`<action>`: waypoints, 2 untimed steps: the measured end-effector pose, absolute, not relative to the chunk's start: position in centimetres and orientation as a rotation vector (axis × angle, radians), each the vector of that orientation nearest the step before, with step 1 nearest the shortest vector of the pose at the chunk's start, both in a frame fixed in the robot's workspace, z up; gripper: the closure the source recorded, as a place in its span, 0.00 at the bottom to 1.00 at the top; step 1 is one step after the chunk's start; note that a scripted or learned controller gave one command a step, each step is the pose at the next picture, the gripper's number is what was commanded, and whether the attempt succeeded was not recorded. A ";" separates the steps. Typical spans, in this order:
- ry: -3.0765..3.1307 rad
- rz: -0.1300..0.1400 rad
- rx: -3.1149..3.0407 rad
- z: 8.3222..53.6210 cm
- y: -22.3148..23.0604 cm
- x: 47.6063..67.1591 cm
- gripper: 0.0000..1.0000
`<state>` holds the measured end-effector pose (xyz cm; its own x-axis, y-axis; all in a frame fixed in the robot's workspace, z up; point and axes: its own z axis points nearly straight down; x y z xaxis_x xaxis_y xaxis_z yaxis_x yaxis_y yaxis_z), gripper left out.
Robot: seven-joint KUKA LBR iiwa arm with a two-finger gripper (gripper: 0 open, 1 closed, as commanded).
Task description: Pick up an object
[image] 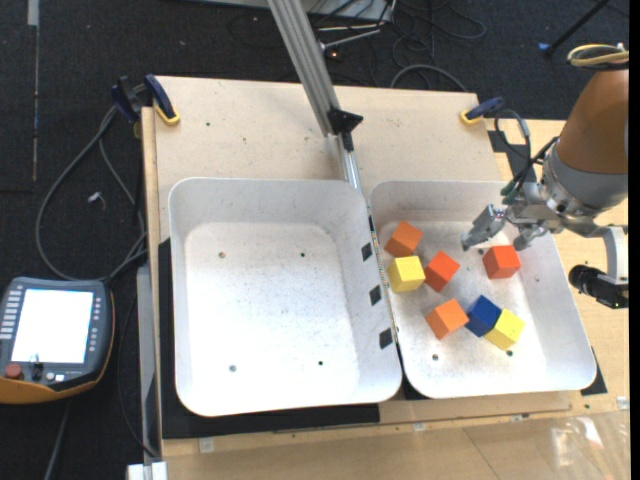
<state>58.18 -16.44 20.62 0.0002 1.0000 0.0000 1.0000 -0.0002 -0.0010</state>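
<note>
The arm (pixel 590 138) is reaching in over the right bin (pixel 560 368), with the jaws (pixel 505 226) hanging above the bin's far half. The jaws are standing spread, with nothing between them. A red cube (pixel 501 261) is lying just below the jaws, near the bin's right wall. Toward the bin's left wall, an orange cube (pixel 404 238) is sitting beside a yellow cube (pixel 406 273), and a second orange cube (pixel 442 269) is resting close to the yellow one's right. Nearer the bin's front edge, a third orange cube (pixel 448 317), a blue cube (pixel 483 315) and a second yellow cube (pixel 505 329) are lying in a tight row. The left bin (pixel 200 218) is sitting alongside on the counter (pixel 250 128).
</note>
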 end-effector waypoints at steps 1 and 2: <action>-2.214 0.007 -2.220 14.8 -17.0 54.3 0.00; -2.223 0.002 -2.219 9.2 -17.6 56.6 0.00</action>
